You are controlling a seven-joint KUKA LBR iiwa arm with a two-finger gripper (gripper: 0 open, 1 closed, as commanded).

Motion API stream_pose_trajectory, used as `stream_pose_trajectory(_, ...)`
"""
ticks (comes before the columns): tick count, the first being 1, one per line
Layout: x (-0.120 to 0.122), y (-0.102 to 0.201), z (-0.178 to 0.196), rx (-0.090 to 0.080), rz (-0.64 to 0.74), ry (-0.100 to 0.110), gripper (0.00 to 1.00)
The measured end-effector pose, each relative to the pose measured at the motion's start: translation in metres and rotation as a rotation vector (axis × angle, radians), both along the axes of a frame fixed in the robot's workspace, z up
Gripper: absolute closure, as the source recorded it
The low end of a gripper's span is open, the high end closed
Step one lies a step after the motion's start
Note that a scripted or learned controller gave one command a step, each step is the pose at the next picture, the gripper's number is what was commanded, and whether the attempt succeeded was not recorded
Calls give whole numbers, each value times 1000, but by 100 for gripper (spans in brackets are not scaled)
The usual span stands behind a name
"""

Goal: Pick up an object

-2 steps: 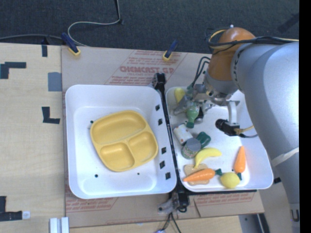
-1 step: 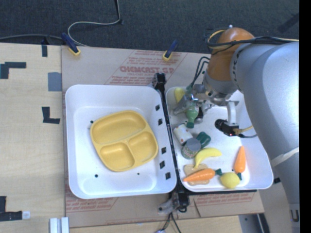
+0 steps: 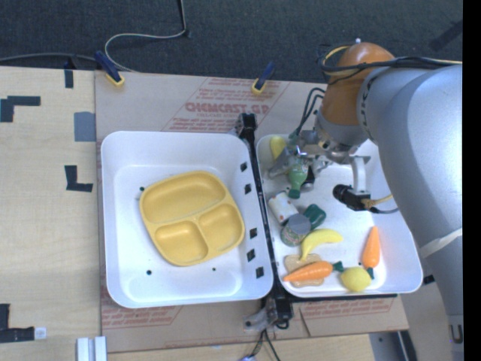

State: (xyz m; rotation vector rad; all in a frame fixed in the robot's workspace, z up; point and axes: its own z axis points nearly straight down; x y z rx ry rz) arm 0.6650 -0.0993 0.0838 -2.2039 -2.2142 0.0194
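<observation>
Bins (image 3: 120,201), shallow white plastic, side by side. Smooth yellow three-part tray (image 3: 192,216) in the left one. Gripper (image 3: 298,162) low over a green bottle (image 3: 298,179) in the right bin; finger state impossible to tell. Glossy toy banana (image 3: 322,241), carrot (image 3: 308,272), lemon (image 3: 355,278) nearby.

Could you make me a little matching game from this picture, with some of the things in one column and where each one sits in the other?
Things:
1. yellow divided plate
2. banana
3. lemon
4. upright carrot

Places:
A. near the right bin's front right corner
B. in the left bin
C. by the right bin's right wall, above the lemon in the picture
D. middle of the right bin, just below the grey can

Pairs: 1-B, 2-D, 3-A, 4-C
</observation>
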Motion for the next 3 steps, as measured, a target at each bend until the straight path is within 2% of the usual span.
stream_pose_trajectory(3, 0, 3, 0, -5, -2, -2, 0)
